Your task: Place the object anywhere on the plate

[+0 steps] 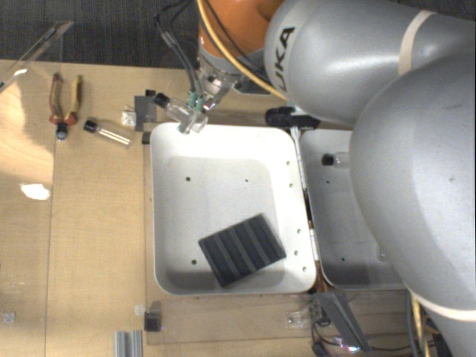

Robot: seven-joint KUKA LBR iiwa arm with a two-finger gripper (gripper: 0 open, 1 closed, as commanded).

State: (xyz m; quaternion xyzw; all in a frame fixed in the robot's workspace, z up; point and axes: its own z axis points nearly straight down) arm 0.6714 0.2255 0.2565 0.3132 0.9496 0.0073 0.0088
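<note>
Grey metal takes up most of what I can see from here: the arm (pixel 387 125) sweeps in from the right and covers much of the right bin (pixel 335 222). Under it the wooden table (pixel 89 229) carries the left bin (pixel 227 147), and in that bin, near its front edge, lies a dark ribbed slab (pixel 242 250), flat and turned at an angle. I take that slab for the plate, though it could as well be the object; I cannot settle which. The gripper (pixel 192 117) hangs over the back left corner of the left bin, well apart from the slab. Whether it is spread or closed I cannot tell, and I see nothing clearly carried in it. My guess is the job is at an early stage: the next move calls for bringing the gripper down over whatever is to be lifted. Off to the left lie red-handled pliers (pixel 65 103) and a small clear tube (pixel 110 132).
</note>
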